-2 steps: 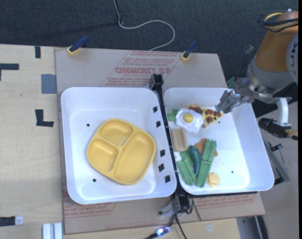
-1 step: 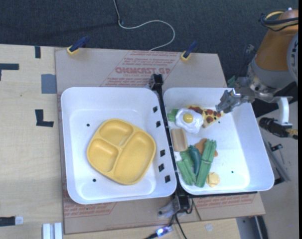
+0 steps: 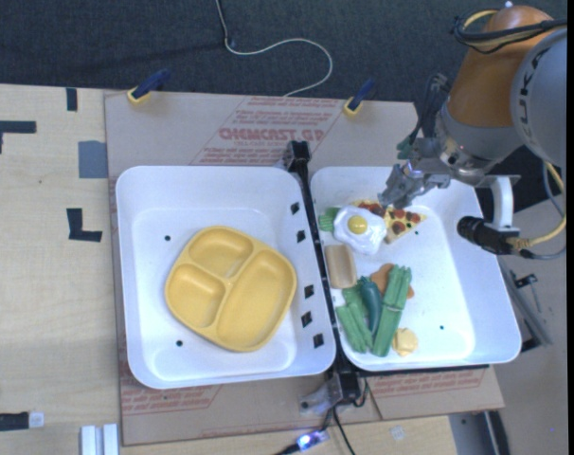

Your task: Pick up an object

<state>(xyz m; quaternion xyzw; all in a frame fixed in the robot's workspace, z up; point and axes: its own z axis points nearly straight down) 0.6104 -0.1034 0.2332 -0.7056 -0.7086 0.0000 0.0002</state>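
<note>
The metal claw [image 3: 402, 190] hangs over a flat pizza-slice toy [image 3: 402, 219] at centre right; its grip cannot be told. Beside it lies a glossy fried-egg toy [image 3: 359, 227], with ridged green plastic vegetables [image 3: 374, 308] lower down.

Robotics lab: clamped cardboard sheet [image 3: 268, 131] under two white bins [image 3: 145, 254], black tape marks [image 3: 79, 226] on the tabletop [image 3: 41, 301], loose cable [image 3: 268, 45].

Toy foods [image 3: 372, 282] lie clustered in right bin [image 3: 476, 301].
</note>
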